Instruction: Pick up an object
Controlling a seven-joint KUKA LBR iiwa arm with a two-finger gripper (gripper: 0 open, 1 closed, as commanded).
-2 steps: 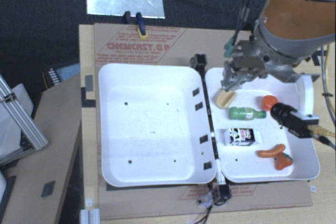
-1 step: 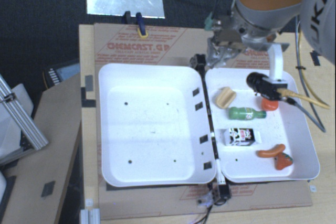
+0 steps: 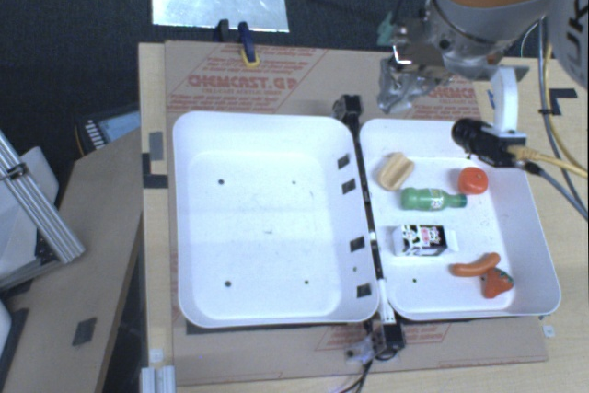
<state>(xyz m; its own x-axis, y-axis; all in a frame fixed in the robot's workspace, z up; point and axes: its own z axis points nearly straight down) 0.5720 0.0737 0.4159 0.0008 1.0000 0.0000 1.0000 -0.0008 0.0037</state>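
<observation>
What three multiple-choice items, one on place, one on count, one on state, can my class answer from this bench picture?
1. Which bin holds the objects? A left B right C both
2. How many objects lie in it? A three B six C nine
3. How does the green bottle rest? A upright B on its side C between the gripper's fingers

Key: 1 B, all sit in the right bin. 2 B: bun, tomato, bottle, carton, sausage, carrot. 3 B, it lies flat, with the gripper beyond the bin.

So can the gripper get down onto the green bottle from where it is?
Probably yes. The green bottle lies on its side with open floor around it; the bread roll and tomato sit close but apart. The gripper hangs above the bin's far rim.
</observation>
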